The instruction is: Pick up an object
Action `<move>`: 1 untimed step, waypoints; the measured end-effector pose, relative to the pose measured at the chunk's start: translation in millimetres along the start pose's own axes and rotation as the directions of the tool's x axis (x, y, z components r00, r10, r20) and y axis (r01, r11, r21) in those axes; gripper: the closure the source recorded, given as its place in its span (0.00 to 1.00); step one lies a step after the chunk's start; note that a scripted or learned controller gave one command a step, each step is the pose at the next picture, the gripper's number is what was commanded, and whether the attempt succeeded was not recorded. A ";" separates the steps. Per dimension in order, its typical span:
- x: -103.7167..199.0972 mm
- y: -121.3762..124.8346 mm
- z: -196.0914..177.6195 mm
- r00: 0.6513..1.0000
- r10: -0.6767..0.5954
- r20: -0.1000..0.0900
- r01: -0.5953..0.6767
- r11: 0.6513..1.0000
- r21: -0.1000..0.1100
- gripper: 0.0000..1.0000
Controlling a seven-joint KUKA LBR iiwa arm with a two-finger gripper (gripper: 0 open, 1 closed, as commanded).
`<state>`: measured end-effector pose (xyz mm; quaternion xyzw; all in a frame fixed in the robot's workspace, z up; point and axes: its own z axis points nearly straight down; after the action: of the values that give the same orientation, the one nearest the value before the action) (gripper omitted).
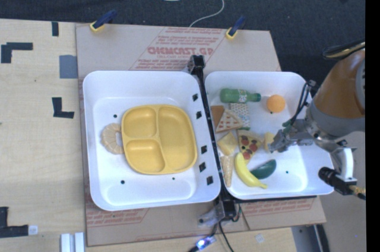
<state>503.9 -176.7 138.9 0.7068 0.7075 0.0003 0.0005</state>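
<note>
Toys crowd the left half of the right bin (297,185): a green bottle (239,95) lying on its side near the far wall, an orange ball (275,103) just right of it, a pizza slice (227,120) below the bottle, a cheese wedge (227,142) nearer still, a banana (247,171) close to the front wall, and a dark green piece (263,169) touching the banana's right side. The arm (339,96) reaches in from the right, and its jaws (276,143) sit low over the middle of this bin, just right of a small spotted piece (250,144) and above the dark green one; whether they are open or closed cannot be told, and nothing can be seen held. The left bin (101,185) holds a yellow divided plate (159,139) with a round tan cracker (111,138) tucked against its left edge. Both bins rest on cardboard (178,49) on the table (35,144).
</note>
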 end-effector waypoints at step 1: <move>-4.1 0.3 -62.5 1.000 0.000 0.002 0.000 1.000 -0.003 1.00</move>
<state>504.1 -180.7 201.4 0.7066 0.7076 0.0009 0.0023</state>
